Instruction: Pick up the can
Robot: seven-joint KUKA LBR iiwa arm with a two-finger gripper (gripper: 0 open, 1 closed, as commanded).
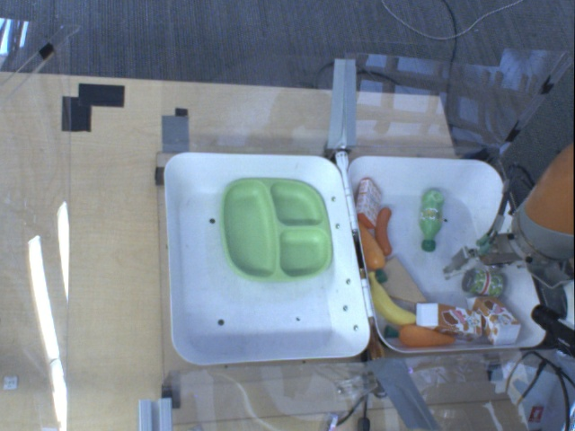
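Observation:
The can (485, 283), short with a green label and a metal top, stands in the right bin (467, 171) near its right wall. My gripper (471, 255) hangs just above and behind the can, reaching in from the right under the orange-banded wrist (550, 197). Its fingers are spread open, one pointing left over the bin floor, with nothing between them. The can is not held.
The right bin also holds a green bottle (431, 219), a banana (390, 301), carrots (424, 336), a red sausage (384, 228), a white block (427, 314) and a printed carton (481, 321) just in front of the can. A green divided plate (275, 228) lies in the left bin (193, 268).

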